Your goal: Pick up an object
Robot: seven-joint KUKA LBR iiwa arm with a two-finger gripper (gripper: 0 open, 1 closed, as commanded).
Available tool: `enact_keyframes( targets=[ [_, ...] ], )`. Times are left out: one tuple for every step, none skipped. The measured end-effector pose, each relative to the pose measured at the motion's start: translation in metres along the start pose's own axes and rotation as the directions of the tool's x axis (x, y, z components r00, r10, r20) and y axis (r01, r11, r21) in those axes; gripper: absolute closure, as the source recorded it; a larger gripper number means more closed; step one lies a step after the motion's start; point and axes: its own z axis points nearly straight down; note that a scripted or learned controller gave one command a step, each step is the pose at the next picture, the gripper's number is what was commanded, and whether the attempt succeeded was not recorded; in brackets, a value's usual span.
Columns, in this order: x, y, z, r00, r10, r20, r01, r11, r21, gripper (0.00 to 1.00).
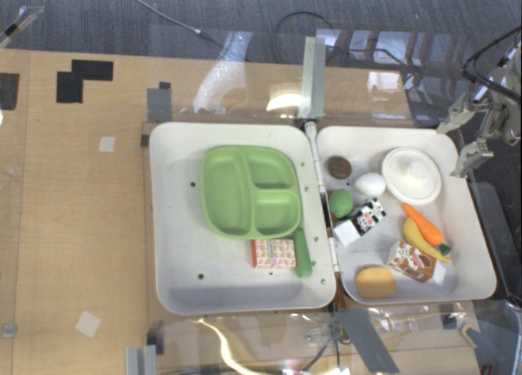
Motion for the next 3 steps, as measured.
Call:
enact_keyframes(
  targets=[
    [0.023,-0.004,0.146,0.994,-0.111,-0.012,0.111,0.994,-0.006,0.0],
    [0.024,-0.005,0.181,0.998,-0.062,0.008,0.062,0.998,0.002,0.0],
    [0.031,-0.003,0.183,1.0,0.008,0.025,-0.008,1.0,0.001,0.0]
  ],
)
